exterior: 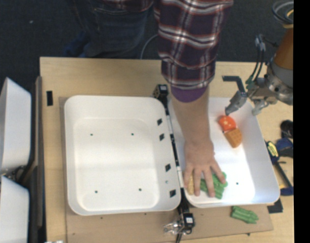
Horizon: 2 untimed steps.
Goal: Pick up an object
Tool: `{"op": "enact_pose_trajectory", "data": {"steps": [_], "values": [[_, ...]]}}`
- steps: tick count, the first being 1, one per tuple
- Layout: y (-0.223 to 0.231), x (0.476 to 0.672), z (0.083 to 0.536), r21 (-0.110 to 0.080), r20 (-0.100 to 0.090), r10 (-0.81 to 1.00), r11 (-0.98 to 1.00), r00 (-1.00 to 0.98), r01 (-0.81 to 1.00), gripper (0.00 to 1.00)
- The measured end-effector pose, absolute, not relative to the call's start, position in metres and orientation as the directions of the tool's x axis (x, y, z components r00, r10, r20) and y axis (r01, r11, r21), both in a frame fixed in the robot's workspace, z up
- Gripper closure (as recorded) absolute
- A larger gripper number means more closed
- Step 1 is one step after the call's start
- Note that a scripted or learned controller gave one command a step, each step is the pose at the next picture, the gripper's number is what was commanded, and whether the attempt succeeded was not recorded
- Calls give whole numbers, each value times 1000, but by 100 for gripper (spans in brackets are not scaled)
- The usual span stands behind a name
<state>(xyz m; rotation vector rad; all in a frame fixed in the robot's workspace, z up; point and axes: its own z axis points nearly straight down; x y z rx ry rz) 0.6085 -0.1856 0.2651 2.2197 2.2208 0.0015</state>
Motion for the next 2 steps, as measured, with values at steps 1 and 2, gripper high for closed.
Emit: {"op": "enact_pose_trajectory", "data": {"steps": [1, 2], "values": [[-215, 510, 173, -12, 2, 1000, -7, 7, 1000, 0], [-183, 503, 97, -4, 2, 1000, 0, 0, 1000, 0]]}}
